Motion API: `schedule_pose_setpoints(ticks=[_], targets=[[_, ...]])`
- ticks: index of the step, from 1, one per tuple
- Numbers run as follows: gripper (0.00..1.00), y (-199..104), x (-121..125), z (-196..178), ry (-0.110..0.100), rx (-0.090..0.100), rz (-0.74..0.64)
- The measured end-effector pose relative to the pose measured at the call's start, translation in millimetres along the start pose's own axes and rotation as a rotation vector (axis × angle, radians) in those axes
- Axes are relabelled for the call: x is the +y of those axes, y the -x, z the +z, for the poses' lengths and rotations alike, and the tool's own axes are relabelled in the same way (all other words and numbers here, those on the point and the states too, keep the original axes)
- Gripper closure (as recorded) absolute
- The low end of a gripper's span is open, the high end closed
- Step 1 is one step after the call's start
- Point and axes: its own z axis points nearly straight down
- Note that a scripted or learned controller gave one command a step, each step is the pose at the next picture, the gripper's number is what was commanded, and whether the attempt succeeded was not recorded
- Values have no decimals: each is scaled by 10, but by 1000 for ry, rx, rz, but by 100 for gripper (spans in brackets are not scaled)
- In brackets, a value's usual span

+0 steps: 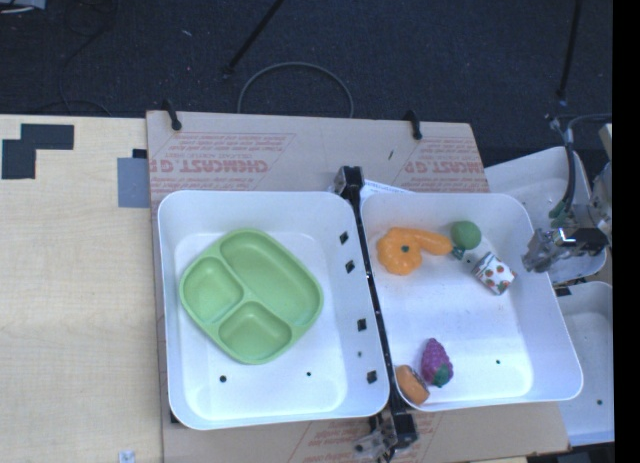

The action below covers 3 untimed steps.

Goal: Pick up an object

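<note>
From the fixed overhead camera, the robot's two-finger gripper [548,247] hangs at the right rim of the right-hand shallow white plastic bin [520,371], too small and dark here to tell how it is set. No object sits between its tips. The step in hand appears to be the reach: the arm would do well to settle on one piece, come down squarely over it and straddle its narrow width, clear of its neighbours and the bin wall.

Nearest the gripper lies a small white cup-like toy with red spots [493,273], just inside the rim, to its left and slightly nearer the camera. Touching that toy at its upper left is a round green ball-shaped toy [464,234], which in turn touches an orange plastic gourd-shaped toy [407,249]. Well apart, near the bin's front left corner, a purple grape-cluster toy [436,362] rests against a small orange rounded toy [410,384].

The left-hand white bin [190,391] carries a light green three-compartment plastic tray [250,294], far from the arm's reach for now
</note>
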Motion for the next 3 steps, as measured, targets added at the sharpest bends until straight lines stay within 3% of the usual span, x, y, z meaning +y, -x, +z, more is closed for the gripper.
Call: schedule_pose_setpoints(ticks=[3], targets=[[100, -1522, -149, 130, -7, 4, -3]])
